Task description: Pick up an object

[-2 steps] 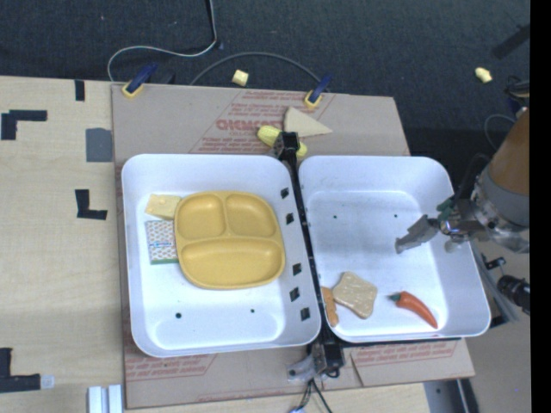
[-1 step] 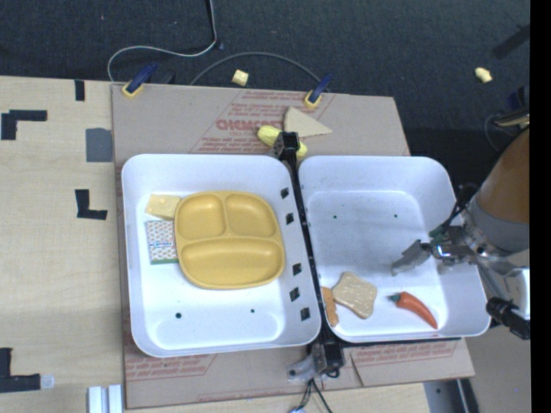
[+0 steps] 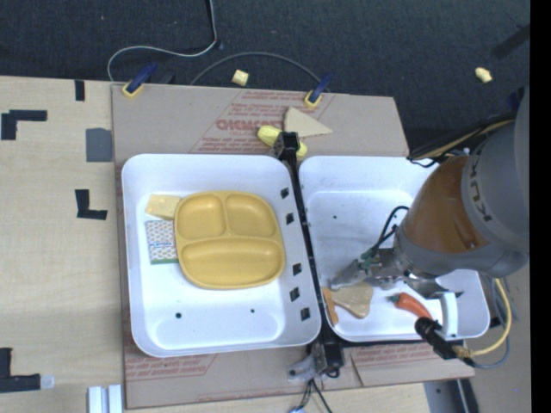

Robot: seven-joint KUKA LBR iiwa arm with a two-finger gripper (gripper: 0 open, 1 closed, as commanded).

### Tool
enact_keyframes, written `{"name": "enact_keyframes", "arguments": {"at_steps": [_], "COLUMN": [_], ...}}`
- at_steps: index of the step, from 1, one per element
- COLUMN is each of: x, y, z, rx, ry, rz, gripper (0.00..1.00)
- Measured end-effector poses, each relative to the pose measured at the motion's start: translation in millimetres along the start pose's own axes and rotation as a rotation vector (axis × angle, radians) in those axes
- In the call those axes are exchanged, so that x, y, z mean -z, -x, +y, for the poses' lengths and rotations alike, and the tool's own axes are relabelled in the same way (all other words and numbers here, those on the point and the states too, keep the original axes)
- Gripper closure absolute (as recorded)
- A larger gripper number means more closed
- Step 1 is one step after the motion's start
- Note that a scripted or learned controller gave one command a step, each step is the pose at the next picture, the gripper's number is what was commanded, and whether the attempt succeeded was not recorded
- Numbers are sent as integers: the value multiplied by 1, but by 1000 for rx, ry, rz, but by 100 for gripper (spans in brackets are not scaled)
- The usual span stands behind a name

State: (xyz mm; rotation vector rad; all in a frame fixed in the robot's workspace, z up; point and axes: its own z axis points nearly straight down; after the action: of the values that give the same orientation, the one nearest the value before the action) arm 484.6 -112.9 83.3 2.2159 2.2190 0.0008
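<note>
In the right bin (image 3: pixel 344 188) a tan, toast-like flat piece (image 3: pixel 355 299) lies near the front wall. A small orange bit (image 3: pixel 331 305) pokes out at its left edge, and an orange-red carrot-shaped thing (image 3: pixel 410 301) lies to its right. My gripper (image 3: pixel 360 272) hangs low over the bin floor, just above the tan piece's far edge, with the grey arm and its orange band (image 3: pixel 443 218) coming in from the right. Nothing is visibly held. The left bin (image 3: pixel 142 317) holds a yellow divided plate (image 3: pixel 229 239), a pale yellow block (image 3: pixel 162 206) and a small patterned box (image 3: pixel 160 241).
Both bins rest on a cardboard sheet (image 3: pixel 172 119). Behind them lie a tan wedge (image 3: pixel 306 124) and a small yellow piece (image 3: pixel 269 133). Black clips run along the wall between the bins (image 3: pixel 297 231). The back half of the right bin offers bare floor.
</note>
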Motion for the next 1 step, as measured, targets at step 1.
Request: {"name": "enact_keyframes", "arguments": {"at_steps": [1], "x": [104], "y": [62], "z": [0], "rx": [-5], "ry": [3], "rz": [-2], "gripper": [0]}}
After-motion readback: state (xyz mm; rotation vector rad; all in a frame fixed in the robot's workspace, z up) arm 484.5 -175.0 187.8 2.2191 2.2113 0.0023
